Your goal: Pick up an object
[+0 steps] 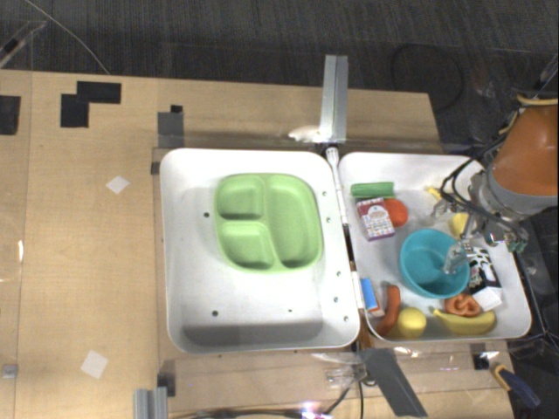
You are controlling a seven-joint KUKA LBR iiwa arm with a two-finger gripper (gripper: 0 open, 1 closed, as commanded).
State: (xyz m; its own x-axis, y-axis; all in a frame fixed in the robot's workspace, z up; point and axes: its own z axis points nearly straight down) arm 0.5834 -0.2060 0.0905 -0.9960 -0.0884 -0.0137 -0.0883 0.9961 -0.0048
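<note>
Low in the frame's lower right, a banana [465,322] lies below the blue bowl [425,260], whose right rim the tool [458,259] reaches, its state impossible to tell.

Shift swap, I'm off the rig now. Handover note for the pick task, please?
Gripper: down in the right bin, at the right inner edge of the blue bowl; finger state unreadable, nothing seen held.
Right bin contents: green block, red-and-white carton, orange ball, lemon, banana, sausage.
Left bin: green divided plate.
Done: approach only. Left: grasp and lift an object.
</note>
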